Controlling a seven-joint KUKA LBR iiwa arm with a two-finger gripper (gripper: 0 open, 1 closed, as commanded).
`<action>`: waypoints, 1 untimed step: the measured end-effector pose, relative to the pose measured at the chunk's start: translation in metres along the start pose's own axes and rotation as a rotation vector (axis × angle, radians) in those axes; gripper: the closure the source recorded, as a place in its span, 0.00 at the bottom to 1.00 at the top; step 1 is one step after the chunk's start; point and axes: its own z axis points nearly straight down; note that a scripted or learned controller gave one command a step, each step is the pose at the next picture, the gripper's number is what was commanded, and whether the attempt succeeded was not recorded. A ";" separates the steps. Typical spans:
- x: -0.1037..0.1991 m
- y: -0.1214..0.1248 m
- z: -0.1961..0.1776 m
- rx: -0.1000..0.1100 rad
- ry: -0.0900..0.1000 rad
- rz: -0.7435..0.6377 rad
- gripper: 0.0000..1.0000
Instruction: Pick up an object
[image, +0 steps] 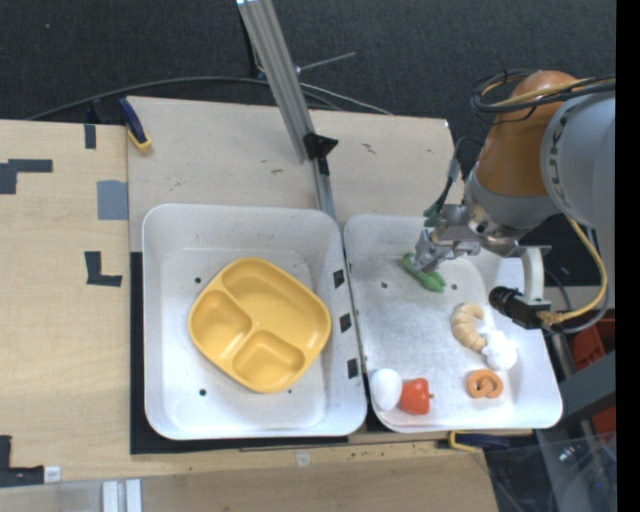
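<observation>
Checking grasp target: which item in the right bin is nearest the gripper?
The green item, right at the gripper near the bin's top; the other items lie lower, toward the bin's near edge.

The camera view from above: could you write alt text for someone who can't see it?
A grey robot arm's gripper reaches down onto a small green object in the right white bin, which also holds a beige pastry-like piece, a white egg shape, a red toy and an orange ring. A yellow divided plastic plate lies in the left white bin.
</observation>
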 end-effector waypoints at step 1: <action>0.049 -0.026 0.005 0.005 0.001 -0.004 1.00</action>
